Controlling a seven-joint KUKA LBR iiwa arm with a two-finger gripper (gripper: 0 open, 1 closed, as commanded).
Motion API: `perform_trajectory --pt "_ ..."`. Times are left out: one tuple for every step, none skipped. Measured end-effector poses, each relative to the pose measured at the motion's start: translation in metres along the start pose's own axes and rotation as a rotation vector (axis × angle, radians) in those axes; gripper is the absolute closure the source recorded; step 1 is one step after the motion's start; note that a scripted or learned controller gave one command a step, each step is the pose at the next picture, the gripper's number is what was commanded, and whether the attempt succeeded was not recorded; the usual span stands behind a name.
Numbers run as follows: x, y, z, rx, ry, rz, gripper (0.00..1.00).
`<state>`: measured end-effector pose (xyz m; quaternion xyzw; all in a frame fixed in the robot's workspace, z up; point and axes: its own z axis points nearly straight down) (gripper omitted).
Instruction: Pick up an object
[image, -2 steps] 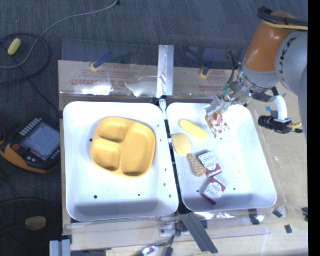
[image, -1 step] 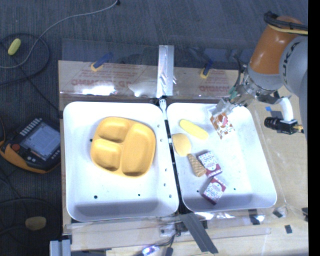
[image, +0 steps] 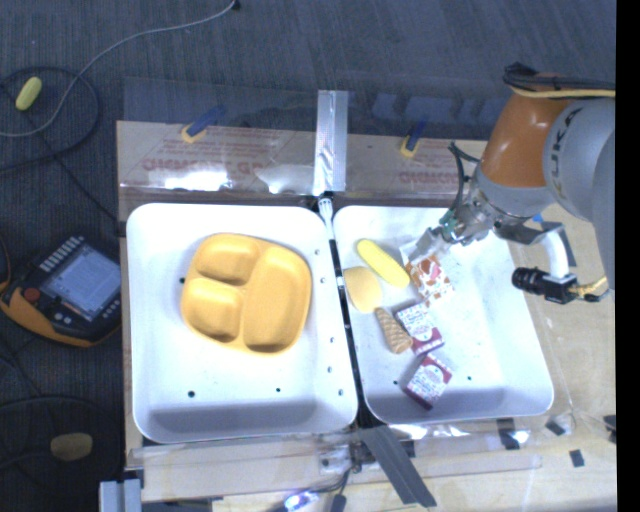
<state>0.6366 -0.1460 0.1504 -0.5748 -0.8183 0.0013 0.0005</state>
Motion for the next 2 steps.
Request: perform_trajectory --pt "0.039 0.047 -0.054 -0.003 0.000 -0.042 1.00" --pt "0.057 0.024 -0.032 -0.001 0.003 0.001 1.00"
